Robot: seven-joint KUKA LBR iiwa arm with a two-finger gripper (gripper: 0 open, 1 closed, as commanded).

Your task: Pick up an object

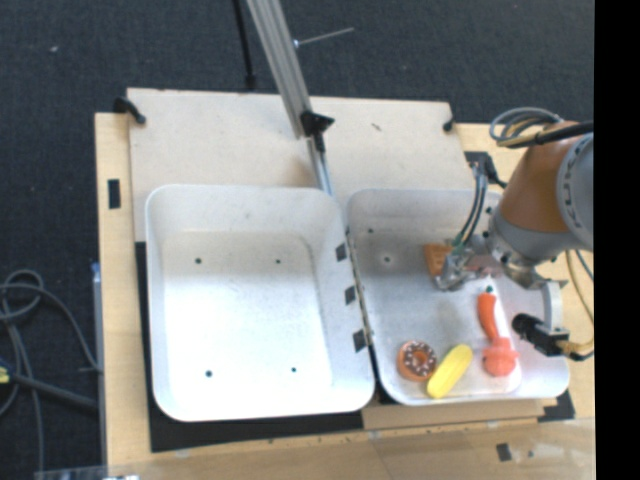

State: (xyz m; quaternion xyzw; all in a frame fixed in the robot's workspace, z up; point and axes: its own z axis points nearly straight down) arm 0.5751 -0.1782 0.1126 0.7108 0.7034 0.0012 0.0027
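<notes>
Several small objects lie in the right bin [400, 218]. An orange-brown piece [436, 258] sits near the bin's middle, right beside my gripper [450, 274], which reaches down from the right and touches or nearly touches it. A red-orange carrot-like toy [493, 333] lies toward the front right. A yellow banana-shaped toy [449, 370] and a brown round donut-like toy [416, 359] rest at the bin's front edge. The gripper's tip is small and partly hidden by its own body.
The left bin [170, 268] stands beside the right one, with a dividing rim [352, 288] between them. A slanted metal pole [285, 63] rises behind the bins. Cables [525, 123] loop off the arm at the right.
</notes>
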